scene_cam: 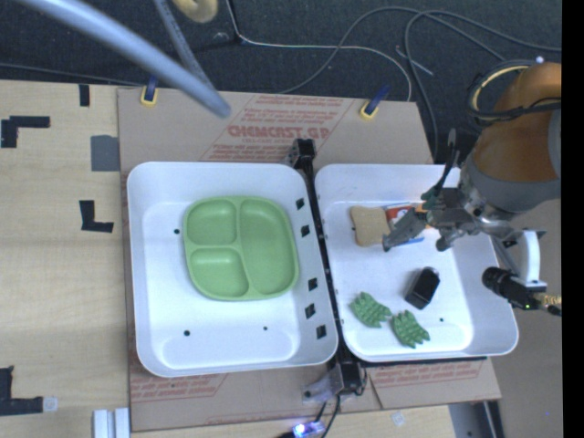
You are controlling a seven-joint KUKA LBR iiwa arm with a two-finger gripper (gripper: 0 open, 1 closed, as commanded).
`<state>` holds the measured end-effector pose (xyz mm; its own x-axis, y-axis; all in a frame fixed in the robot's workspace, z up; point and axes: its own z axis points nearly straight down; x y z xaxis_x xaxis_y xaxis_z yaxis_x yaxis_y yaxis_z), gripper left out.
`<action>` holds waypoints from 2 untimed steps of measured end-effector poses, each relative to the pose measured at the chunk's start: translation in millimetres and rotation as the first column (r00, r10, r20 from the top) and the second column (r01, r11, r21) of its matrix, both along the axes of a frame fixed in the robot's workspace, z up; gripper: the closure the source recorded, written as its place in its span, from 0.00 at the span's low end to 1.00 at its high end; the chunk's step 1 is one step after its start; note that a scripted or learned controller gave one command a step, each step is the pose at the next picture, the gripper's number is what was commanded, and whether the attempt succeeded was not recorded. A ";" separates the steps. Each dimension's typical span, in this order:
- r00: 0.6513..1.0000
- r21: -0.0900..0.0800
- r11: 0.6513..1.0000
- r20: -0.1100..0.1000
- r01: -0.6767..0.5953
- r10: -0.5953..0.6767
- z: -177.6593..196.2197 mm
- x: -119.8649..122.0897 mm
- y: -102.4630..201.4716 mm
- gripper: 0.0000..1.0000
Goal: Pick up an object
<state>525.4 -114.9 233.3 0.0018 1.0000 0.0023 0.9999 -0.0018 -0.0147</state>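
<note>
Here, two white bins sit side by side on the bench. The left bin (155, 336) holds a green divided plate (241, 247). The right bin (484, 336) holds a tan block (367, 225), a red-and-white item (399, 213) just beside it, a black block (422, 287), and two green leafy pieces (369, 309) (410, 330). The gripper (415, 229) hangs above the right bin near the red-and-white item, fingers spread apart, holding nothing.
</note>
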 end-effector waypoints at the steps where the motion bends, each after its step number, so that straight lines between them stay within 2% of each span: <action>1: 1.000 -0.001 1.000 0.013 -0.004 0.004 6.7 2.5 0.4 0.00; 2: 1.000 -0.002 1.000 0.008 -0.003 0.003 -52.5 2.3 10.0 0.00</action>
<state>527.7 -104.8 180.9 -0.0008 1.0000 0.0005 1.0000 0.0008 -0.0067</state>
